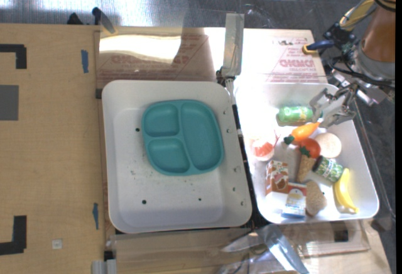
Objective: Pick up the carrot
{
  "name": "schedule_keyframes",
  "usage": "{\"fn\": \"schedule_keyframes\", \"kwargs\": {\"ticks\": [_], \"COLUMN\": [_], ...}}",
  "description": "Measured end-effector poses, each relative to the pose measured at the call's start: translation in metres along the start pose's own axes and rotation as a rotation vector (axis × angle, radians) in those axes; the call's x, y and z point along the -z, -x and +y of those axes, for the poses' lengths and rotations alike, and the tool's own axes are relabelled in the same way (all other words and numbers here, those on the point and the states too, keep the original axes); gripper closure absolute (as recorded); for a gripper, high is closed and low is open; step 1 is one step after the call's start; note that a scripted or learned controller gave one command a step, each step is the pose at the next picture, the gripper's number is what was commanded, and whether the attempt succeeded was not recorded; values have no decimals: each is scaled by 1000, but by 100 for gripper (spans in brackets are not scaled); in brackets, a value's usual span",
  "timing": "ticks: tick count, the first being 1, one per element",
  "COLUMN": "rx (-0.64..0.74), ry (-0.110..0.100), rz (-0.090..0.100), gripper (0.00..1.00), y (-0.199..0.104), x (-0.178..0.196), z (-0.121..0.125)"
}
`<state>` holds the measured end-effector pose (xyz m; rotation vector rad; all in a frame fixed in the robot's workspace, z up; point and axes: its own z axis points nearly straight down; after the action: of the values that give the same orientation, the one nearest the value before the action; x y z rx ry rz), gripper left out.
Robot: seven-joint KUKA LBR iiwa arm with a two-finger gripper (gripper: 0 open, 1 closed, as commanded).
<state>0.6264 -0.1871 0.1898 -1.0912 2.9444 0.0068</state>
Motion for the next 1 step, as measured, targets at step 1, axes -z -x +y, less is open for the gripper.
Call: {"fn": "schedule_keyframes", "kwargs": {"ticks": [1], "rx": [234], "ry": [-13], "rz": [-5], "gripper": [100], "y": [1], "x": [52], "z": [-48]}}
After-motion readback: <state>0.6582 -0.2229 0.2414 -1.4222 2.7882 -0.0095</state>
